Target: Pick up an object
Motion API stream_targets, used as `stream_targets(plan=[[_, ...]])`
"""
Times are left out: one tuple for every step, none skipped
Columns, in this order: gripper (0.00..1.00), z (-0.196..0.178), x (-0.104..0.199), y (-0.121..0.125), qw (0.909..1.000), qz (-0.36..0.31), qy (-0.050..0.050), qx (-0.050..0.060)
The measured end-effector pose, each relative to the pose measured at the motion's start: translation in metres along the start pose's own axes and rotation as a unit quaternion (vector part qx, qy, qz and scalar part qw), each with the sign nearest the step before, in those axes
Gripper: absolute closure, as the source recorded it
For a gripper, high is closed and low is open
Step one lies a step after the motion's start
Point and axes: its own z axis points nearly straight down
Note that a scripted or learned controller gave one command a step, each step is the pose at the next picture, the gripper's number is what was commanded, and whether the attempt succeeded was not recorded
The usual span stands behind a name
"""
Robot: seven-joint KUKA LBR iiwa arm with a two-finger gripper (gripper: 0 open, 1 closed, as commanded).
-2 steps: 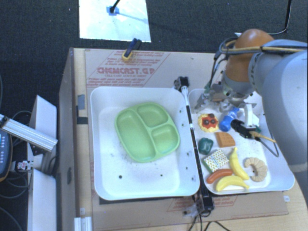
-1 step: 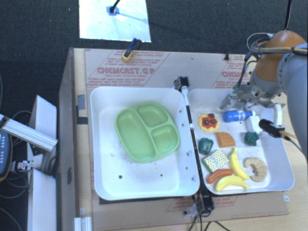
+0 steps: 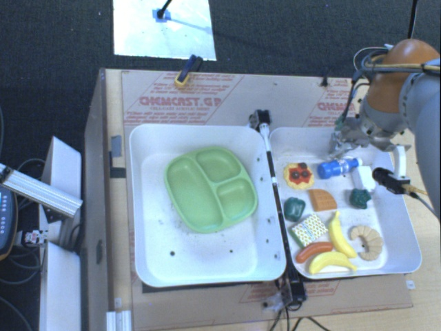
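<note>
Camera view. Bench (image 3: 207,96) with two white bins side by side. The left bin (image 3: 207,257) holds a green divided plate (image 3: 210,188), lying flat.

The right bin (image 3: 401,234) holds the loose things: a pizza slice (image 3: 300,175) and a blue cylinder (image 3: 337,167) toward the back. A white block (image 3: 363,178) lies just right of the cylinder. At mid-bin are a green pepper (image 3: 294,208), toast (image 3: 322,199) and a dark green lump (image 3: 359,198). At the front are a checkered block (image 3: 309,229), two bananas (image 3: 337,234), a sausage (image 3: 313,252) and a croissant (image 3: 365,242).

The arm (image 3: 403,81) enters from the right. Its gripper (image 3: 341,145) hangs at the back of the right bin, just behind the blue cylinder. Whether it is open or closed cannot be told, and nothing is seen held.
</note>
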Motion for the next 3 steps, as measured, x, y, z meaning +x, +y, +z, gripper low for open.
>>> stream_targets(plan=[[0.00, 0.000, 0.000, 0.000, 1.0000, 0.000, 0.000, 0.000], [0.00, 0.012, 0.054, -0.001, 1.0000, 0.001, 0.002, 0.002], [0.00, 0.012, 0.088, -0.001, 1.0000, 0.001, 0.002, 0.002]])
